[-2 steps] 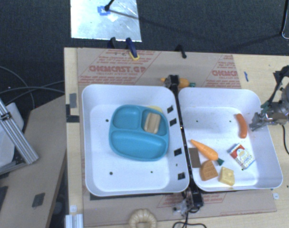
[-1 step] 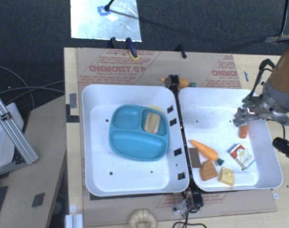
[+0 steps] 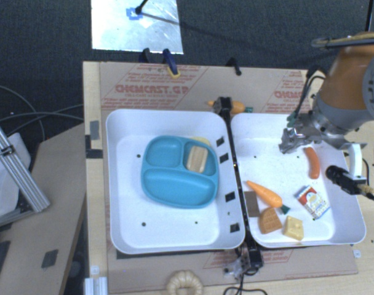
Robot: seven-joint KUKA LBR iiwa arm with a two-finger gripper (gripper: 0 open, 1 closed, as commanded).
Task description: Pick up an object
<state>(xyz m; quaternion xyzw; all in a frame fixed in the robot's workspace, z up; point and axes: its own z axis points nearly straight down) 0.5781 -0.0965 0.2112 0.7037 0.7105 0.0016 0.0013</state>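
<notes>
Lying near the end effector (image 3: 293,141), sausage (image 3: 312,162) runs top-to-bottom.

Bench (image 3: 144,82) w/ two white bins (image 3: 122,183)

tray (image 3: 175,186) in left bin (image 3: 122,183) — carrot (image 3: 265,193) in right bin (image 3: 344,226)

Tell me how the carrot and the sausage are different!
The carrot is orange, pointed, with a green end; the sausage is reddish with rounded ends. The carrot lies slanted across the bin, the sausage nearly straight up the picture. The sausage lies closer to the gripper. Both lie in the right bin.
</notes>
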